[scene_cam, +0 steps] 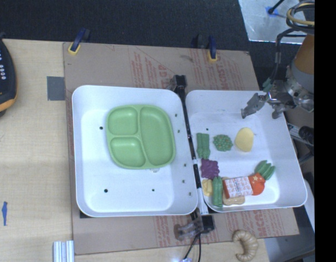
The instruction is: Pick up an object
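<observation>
- Gripper [264,107] hangs over the right bin [291,162], fingers spread apart, holding nothing.
- Yellow lemon-like piece [244,139] lies just below-left of it.
- Green bumpy piece [222,142] sits left of that; nothing lies between.

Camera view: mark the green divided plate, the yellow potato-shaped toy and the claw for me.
Green divided plate [141,136]: camera view, on the ridge where its compartments meet.
Yellow potato-shaped toy [244,139]: camera view, middle of its body.
Claw [264,107]: camera view, midway between its fingertips.
</observation>
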Tool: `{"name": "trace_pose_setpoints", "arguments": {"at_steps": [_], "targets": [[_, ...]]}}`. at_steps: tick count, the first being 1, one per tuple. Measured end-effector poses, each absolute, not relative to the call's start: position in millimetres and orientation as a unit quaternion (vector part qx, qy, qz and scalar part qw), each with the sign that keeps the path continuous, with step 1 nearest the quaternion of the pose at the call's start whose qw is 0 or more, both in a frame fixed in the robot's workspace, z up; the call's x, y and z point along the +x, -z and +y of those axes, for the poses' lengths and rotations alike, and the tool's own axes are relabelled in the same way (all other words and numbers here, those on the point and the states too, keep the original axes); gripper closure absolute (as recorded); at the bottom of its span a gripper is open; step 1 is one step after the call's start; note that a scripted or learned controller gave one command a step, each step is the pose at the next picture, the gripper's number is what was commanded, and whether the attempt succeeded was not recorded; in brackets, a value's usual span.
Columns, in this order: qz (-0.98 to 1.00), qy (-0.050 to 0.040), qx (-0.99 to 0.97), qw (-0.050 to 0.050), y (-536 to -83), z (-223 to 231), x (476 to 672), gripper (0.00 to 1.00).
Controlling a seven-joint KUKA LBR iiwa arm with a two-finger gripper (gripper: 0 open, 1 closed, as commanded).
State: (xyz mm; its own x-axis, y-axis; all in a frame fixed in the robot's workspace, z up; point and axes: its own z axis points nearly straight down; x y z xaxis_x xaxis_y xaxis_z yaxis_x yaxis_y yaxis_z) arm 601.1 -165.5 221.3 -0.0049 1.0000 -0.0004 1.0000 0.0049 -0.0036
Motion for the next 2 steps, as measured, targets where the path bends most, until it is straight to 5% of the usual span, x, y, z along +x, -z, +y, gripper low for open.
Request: {"name": "trace_pose_setpoints", "arguments": {"at_steps": [1, 2], "targets": [[-0.709, -0.0031, -0.705, 0.003, -96.9, -175.9, 613.1, 0.0], [-0.707, -0.0001, -0.707, 0.0, -201.5, -187.0, 548.8, 0.0]]}}
